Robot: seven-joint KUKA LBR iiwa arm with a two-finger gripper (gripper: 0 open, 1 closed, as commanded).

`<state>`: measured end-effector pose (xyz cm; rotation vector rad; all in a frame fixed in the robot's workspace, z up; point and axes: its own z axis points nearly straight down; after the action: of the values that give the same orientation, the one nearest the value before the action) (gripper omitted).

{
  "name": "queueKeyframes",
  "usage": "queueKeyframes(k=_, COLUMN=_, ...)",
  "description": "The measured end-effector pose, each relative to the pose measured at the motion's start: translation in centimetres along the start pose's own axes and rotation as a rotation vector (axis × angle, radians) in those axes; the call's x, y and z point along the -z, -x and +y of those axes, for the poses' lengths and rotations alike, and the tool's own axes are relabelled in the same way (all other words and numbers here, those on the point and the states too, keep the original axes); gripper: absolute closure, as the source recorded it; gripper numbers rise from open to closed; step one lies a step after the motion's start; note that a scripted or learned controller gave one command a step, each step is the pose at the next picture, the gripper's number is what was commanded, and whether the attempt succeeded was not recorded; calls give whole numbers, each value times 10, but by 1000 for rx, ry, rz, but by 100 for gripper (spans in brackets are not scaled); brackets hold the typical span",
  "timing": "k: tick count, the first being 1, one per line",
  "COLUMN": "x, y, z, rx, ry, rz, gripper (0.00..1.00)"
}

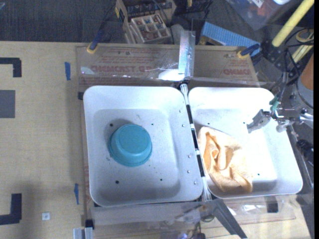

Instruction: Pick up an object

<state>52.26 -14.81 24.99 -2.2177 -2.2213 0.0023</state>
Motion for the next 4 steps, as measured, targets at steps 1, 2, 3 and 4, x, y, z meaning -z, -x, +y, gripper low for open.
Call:
queueKeyframes(k=1, x=41, y=19, z=-38, rx=-229, ry=6, rz=-2, gripper=0)
queueKeyframes(k=2, x=-53, y=-49, z=10, rx=-296, ry=1, rz=0, gripper=0)
queueKeyframes(k=3, x=-140, y=-27, z=-5, rx=-329, ry=0, rz=0, gripper=0)
queueKeyframes(k=4, x=-130, y=-25, z=-5, rx=-335, ry=3, rz=-1, gripper=100)
